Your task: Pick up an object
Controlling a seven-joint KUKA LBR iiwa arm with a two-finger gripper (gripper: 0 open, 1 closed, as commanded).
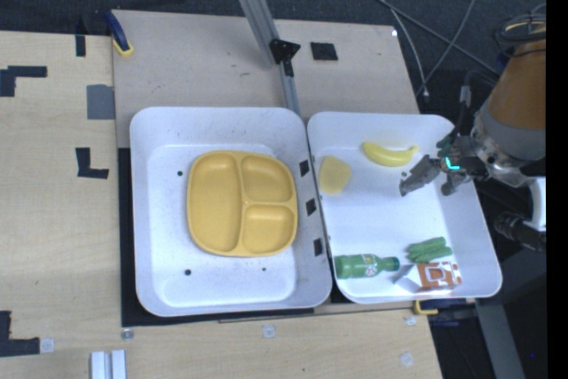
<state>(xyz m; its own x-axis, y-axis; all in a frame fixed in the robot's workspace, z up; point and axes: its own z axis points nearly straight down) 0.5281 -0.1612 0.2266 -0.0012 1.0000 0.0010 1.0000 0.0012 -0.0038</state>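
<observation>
Bench with two white bins: pick not yet made, nothing lifted.

Right bin (461,231) holds a yellow banana (389,153), a pale yellow piece (335,175), a green bottle (365,264), a green pepper-like item (428,248) and a small carton (433,276). Gripper (431,176) hangs near the banana, fingers spread, pinching nothing. Left bin (146,191) carries a yellow divided tray (241,202).

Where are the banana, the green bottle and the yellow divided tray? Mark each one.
banana (389,154), camera view, middle of its curved body
green bottle (362,265), camera view, middle of its body
yellow divided tray (241,202), camera view, central ridge between compartments
</observation>
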